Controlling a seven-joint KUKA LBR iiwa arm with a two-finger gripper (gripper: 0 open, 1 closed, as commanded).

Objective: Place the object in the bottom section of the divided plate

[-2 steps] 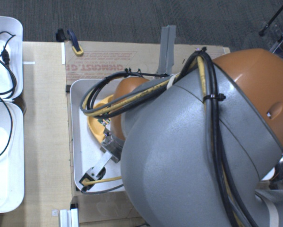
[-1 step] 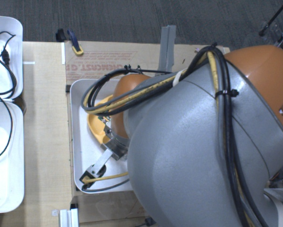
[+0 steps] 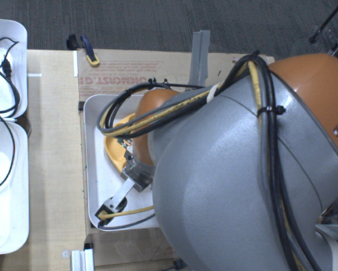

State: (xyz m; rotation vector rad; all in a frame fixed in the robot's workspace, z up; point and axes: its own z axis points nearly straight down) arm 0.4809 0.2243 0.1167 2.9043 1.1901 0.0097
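Note:
A yellow divided plate [image 3: 114, 147] lies in the right white bin [image 3: 91, 151]; just a curved strip of its left side shows. The grey arm with its orange band [image 3: 157, 109] covers the rest of the plate and most of the bin. My gripper [image 3: 134, 164] sits low over the plate's left part, mostly hidden beneath the wrist. No loose object can be made out on the plate or in the bin.
The left white bin [image 3: 13, 230] stands at the left edge, with black cables [image 3: 5, 89] lying across it. A cardboard sheet [image 3: 129, 72] with red print lies behind the right bin. A blue and yellow clamp [image 3: 88, 51] and a grey post [image 3: 200, 55] stand at the back.

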